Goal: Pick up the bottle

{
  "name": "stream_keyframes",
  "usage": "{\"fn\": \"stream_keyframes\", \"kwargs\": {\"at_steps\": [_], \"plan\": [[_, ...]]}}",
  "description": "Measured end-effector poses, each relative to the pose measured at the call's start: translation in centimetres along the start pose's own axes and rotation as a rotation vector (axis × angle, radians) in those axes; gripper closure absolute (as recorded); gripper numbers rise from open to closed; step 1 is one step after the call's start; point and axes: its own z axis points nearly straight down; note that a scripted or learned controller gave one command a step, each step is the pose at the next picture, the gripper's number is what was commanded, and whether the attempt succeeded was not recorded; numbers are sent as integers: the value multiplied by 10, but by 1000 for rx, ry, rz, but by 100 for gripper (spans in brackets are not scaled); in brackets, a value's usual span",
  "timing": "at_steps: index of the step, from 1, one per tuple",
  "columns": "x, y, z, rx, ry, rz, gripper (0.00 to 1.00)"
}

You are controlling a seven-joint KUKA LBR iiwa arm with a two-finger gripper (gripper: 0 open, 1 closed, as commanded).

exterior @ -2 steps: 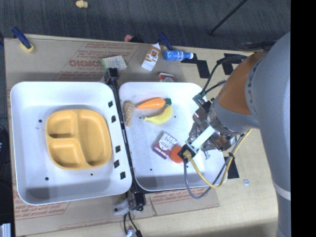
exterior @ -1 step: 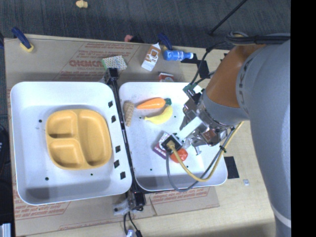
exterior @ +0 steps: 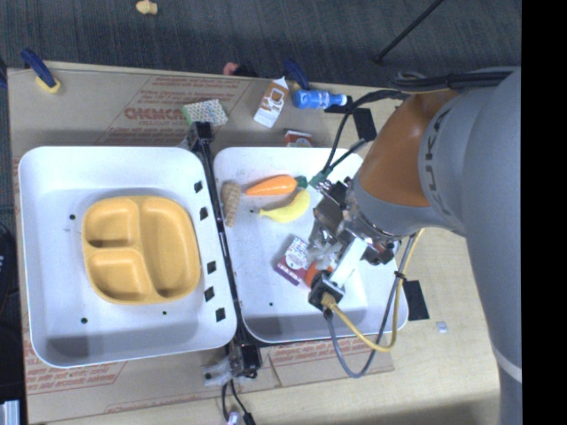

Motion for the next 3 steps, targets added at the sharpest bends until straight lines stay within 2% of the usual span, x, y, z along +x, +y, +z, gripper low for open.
{"fn": "stream_keyframes", "kwargs": {"at_steps": [1,2,3], "plan": [[6,-5,54,-1,-1,2,100],[-14,15,-17,-3,2,243,100],[-6,6,-11,0,1,66,100]]}}
